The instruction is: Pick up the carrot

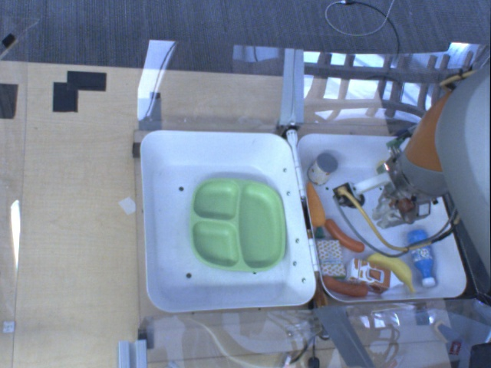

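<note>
The pincer (397, 208) hangs over the right bin (360, 146); whether it is released or clenched cannot be told. The carrot (314, 207) lies well to its left, along that bin's left wall, with a sausage (344, 235) between them. A banana (393, 269) lies below the pincer.

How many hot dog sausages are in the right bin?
2: one sausage mid-bin beside the carrot; another sausage at the near edge. The arm may hide more.

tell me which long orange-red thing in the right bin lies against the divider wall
The carrot, plain orange and pressed along the left wall. The two sausages are redder and lie farther in.
</note>
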Motion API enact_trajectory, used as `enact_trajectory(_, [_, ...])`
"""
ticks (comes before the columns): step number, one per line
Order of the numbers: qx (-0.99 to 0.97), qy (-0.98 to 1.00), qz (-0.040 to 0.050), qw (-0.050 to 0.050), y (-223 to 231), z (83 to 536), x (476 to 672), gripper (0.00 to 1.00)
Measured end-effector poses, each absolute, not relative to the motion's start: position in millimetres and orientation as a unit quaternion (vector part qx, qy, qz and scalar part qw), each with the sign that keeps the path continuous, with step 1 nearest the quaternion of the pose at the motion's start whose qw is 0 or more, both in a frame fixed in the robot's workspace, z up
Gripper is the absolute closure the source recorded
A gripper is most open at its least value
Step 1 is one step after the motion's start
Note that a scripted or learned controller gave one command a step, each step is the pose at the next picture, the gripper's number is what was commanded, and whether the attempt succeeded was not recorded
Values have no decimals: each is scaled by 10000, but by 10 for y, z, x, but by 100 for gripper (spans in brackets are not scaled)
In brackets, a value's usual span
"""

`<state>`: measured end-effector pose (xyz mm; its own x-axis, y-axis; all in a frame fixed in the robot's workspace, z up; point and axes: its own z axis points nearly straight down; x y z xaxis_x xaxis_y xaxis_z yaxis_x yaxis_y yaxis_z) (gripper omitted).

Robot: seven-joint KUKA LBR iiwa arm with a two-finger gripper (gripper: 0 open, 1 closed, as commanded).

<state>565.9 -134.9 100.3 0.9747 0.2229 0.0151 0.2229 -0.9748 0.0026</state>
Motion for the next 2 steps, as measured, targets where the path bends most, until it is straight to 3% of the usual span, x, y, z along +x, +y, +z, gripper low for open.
enact_trajectory(1, [9943,1068,38,9,-1483,875,6358,100])
enact_trajectory(2, [9946,1035,44,-3,-885,877,6585,100])
